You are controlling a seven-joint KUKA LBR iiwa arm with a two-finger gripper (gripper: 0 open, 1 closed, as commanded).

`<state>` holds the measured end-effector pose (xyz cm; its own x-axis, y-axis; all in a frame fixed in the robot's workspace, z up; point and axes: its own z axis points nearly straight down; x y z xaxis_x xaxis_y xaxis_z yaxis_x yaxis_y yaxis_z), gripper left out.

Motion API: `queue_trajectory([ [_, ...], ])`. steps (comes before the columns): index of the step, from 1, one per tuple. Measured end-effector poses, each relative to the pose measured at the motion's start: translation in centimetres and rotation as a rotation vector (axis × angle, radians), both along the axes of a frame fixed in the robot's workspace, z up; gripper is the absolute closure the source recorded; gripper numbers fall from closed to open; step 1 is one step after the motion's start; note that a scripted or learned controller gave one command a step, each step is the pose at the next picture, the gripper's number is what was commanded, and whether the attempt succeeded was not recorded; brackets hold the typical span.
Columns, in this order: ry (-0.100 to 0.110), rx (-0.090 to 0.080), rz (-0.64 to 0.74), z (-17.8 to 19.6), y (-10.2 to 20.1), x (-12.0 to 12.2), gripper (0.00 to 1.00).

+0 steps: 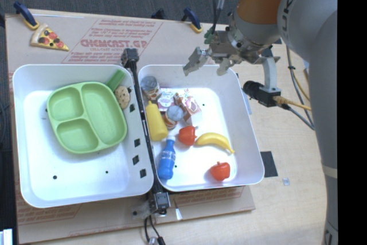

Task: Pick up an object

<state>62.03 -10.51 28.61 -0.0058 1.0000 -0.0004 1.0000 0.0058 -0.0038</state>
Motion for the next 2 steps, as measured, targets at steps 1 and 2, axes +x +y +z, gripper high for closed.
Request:
queue_trajectory([
  [1,0.003,0.0,0.001,-15.2,1.1,-1.4,0.0],
  [2,-0.033,-0.01,-0.001,-17.4,0.2,-5.1,0.0],
])
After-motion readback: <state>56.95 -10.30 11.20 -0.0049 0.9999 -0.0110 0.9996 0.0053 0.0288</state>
